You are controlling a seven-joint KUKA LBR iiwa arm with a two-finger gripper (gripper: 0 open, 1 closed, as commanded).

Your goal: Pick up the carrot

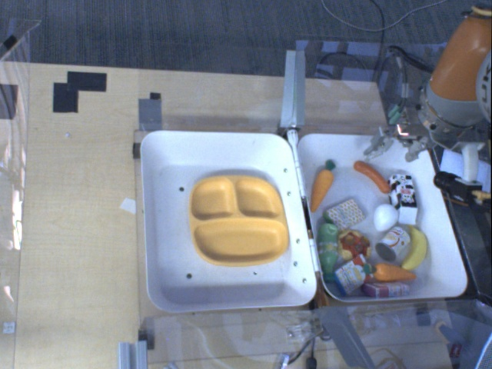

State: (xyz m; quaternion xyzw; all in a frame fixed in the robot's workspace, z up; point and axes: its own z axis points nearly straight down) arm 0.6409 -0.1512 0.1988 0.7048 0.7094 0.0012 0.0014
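The carrot [321,186] lies in the right bin [446,279], near its upper left side, close to the wall next to the left bin [154,229]. It is orange with a small green top. Its long side runs from upper right to lower left in the picture. The green top points to the upper right and the thin tip points down to the lower left. The tool [393,144] hangs over the top edge of the right bin, to the right of the carrot and well apart from it. Its two fingers look spread apart, and nothing is between them. To do this step well, I think the tool should go left until it is right over the fat middle of the carrot. It should turn so the fingers close across the short side, then go down. It should stay off the bin wall and the red sausage [372,176] nearby.
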